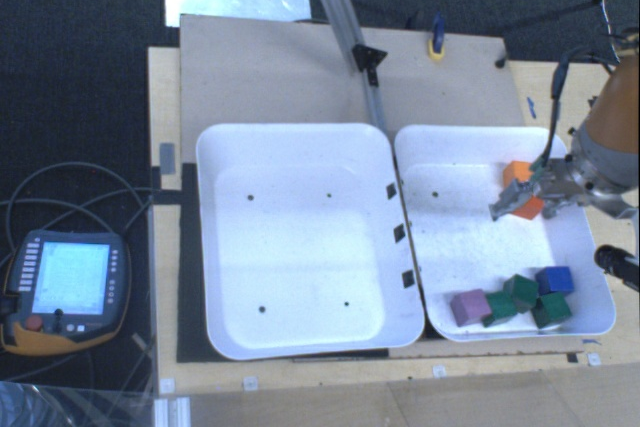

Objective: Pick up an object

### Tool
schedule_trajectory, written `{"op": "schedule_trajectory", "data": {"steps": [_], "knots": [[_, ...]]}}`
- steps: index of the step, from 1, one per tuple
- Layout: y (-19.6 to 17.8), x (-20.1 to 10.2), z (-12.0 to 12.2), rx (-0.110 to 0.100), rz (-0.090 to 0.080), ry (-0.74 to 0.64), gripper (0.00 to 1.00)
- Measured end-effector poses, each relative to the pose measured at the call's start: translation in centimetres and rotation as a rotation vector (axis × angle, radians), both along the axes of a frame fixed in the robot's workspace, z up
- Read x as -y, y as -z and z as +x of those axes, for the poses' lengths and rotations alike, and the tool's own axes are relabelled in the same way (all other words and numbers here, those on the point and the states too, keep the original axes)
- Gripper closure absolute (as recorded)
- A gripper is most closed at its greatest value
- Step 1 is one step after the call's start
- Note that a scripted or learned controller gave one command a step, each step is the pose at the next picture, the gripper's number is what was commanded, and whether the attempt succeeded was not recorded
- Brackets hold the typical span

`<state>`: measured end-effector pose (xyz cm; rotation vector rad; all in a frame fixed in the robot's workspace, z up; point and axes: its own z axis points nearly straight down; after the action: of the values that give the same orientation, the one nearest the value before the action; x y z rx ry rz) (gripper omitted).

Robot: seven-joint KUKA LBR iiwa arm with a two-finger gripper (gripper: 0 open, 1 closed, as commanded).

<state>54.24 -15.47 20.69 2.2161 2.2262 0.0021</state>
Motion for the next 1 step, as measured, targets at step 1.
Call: {"op": "schedule_trajectory", "data": {"steps": [1], "knots": [[-0.02,0.0,0.01,0.001,0.0,0.001,0.0]]}}
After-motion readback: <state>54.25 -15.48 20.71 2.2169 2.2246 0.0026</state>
